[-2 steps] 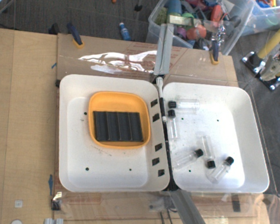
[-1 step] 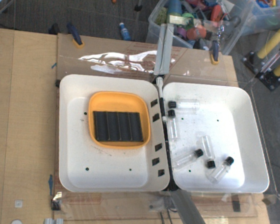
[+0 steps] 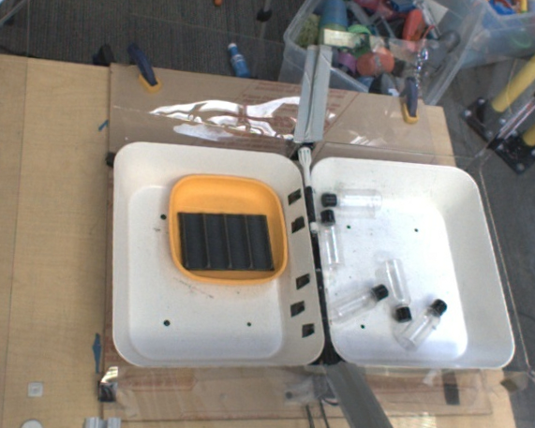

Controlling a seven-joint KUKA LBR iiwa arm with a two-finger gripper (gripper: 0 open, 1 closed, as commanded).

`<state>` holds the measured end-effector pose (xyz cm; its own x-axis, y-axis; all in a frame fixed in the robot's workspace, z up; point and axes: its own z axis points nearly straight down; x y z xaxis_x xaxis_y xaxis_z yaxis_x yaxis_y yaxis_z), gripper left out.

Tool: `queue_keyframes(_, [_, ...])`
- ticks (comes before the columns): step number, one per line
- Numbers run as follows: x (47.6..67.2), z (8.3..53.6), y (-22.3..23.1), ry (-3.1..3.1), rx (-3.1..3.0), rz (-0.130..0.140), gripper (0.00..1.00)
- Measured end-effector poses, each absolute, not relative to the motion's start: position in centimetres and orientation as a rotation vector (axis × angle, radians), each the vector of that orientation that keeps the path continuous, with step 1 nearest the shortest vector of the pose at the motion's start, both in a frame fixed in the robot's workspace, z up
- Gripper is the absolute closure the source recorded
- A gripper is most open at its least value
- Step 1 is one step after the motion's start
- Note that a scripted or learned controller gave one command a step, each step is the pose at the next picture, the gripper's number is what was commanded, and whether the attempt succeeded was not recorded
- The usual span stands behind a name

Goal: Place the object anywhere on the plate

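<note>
plate: orange-yellow, plain
ribbed block on the plate: black, with lengthwise grooves
left bin: white, a few dark specks
right bin: white, lightly speckled
vials: clear, black caps
bench: pale wood grain

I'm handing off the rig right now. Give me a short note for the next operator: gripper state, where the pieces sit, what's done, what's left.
Gripper: nothing to report from the camera view.
Left bin: orange plate with a black ridged insert lying on it.
Right bin: several clear vials with black caps, loose toward its left and lower middle.
Done: no vial is on the plate.
Left: pick one vial and set it anywhere on the plate.
</note>
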<state>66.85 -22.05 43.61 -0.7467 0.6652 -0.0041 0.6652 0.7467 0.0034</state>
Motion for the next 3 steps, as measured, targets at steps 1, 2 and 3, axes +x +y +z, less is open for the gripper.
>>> queue_keyframes(1, [66.34, 43.64, -21.98, 3.062, 0.684, 0.002, 1.0])
queue_keyframes(2, [65.62, 43.67, -22.07, 3.12, 0.332, 0.003, 1.0])
queue_keyframes(3, [66.1, 43.66, -22.06, 3.12, -0.28, 0.001, 1.0])
